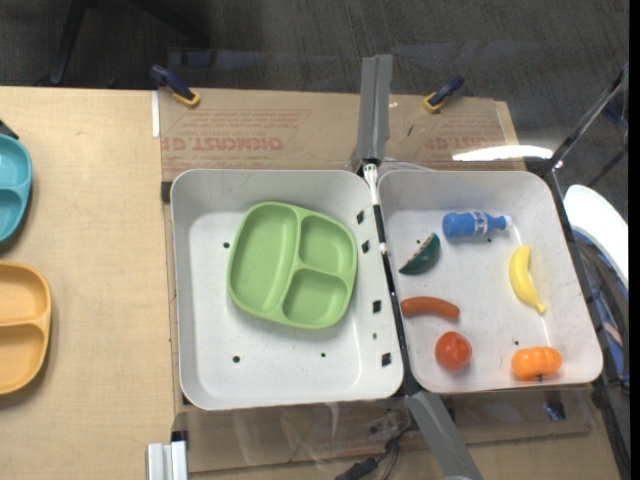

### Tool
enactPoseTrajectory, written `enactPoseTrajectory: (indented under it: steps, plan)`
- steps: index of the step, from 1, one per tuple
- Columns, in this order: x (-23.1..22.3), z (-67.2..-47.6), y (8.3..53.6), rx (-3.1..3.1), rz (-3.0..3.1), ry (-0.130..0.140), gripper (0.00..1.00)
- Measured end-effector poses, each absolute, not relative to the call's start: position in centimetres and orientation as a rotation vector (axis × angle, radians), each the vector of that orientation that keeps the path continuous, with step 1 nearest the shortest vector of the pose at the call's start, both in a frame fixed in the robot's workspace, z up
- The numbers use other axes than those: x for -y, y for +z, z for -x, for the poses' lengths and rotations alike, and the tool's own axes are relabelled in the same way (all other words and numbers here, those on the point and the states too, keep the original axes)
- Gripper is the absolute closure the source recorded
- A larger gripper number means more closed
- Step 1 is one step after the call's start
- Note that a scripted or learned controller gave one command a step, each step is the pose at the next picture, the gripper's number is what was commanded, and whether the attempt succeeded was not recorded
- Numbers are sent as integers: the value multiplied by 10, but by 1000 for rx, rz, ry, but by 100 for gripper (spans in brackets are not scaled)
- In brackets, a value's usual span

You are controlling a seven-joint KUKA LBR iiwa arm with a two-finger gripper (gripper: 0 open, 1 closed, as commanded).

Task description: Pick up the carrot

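1. Camera view: the carrot (430,308) lies in the right bin (570,268), near its left wall, between a green wedge (420,254) and a tomato (452,350).
2. A bottle (475,225), banana (525,278) and pumpkin (535,362) share that bin.
3. A green plate (293,264) sits in the left bin (200,358).
4. How the gripper's jaws stand cannot be told.

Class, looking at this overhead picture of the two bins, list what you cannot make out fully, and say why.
- Teal plate: camera view, cut off by the left edge.
- Orange plate: camera view, cut off by the left edge.
- Blue bottle in the right bin: label too small to read.
- Cardboard print: upside down and faint.
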State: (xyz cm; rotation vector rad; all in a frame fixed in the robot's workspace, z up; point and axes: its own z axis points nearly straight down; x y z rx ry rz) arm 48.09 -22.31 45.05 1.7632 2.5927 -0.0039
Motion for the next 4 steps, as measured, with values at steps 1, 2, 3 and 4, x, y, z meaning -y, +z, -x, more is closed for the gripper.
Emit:
enactPoseTrajectory:
  steps: [1, 2, 3, 4]
  plan:
    - [222, -494, 244, -2388, -2044, -3, 100]
    - [222, -522, 309, -2884, -1237, -1, 100]
    - [222, -524, 322, -2889, -1225, -1, 100]
    - [174, -576, 356, -3127, -241, 0, 100]
